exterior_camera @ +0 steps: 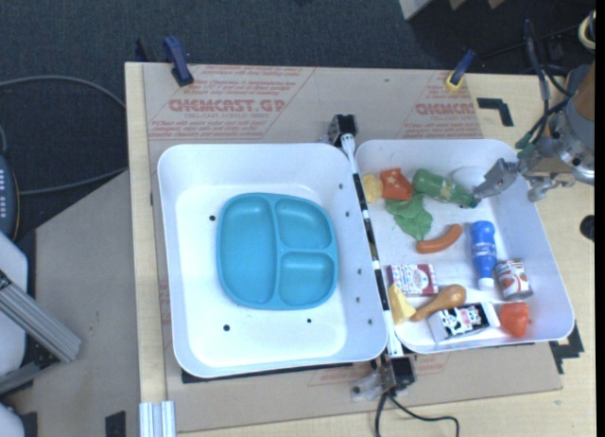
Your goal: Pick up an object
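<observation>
Half the gripper (518, 177) is cut off above the right bin (544, 236).

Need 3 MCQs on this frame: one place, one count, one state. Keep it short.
1. Where is the blue tray?
A. left bin
B. right bin
C. on the cardboard outside the bins

2. How many compartments has the tray?
A. two
B. three
C. five

3. How does the blue bottle rest?
A. lying on its side
B. held in the claw
C. inside the tray

Key: 1 A, the tray sits in the left bin. 2 B, one long section and two smaller ones show. 3 A, it lies flat in the right bin, apart from the claw.
</observation>
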Motion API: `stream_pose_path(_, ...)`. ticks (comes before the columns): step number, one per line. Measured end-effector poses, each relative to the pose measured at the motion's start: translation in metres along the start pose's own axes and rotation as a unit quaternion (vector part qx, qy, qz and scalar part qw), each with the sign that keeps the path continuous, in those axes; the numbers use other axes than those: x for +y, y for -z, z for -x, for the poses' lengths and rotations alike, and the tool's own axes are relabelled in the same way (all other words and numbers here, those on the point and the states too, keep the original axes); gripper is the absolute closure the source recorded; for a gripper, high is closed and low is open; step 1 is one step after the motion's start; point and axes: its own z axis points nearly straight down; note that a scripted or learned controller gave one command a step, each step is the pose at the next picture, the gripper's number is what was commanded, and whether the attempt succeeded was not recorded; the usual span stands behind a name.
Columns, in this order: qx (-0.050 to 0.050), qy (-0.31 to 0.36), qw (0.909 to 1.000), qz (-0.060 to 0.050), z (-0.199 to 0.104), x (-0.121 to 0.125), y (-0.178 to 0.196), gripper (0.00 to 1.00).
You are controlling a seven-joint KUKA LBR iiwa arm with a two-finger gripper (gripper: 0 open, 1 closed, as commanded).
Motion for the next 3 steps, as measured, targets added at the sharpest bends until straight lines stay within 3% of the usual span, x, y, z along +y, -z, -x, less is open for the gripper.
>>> stream_pose_path(1,0.0,-0.001,1.0,0.0,-0.012,-0.033,-0.137,0.0)
stream_pose_path(2,0.0,-0.001,1.0,0.001,-0.012,-0.032,-0.127,1.0)
stream_pose_path(3,0.0,0.0,1.0,0.001,-0.065,0.03,-0.137,1.0)
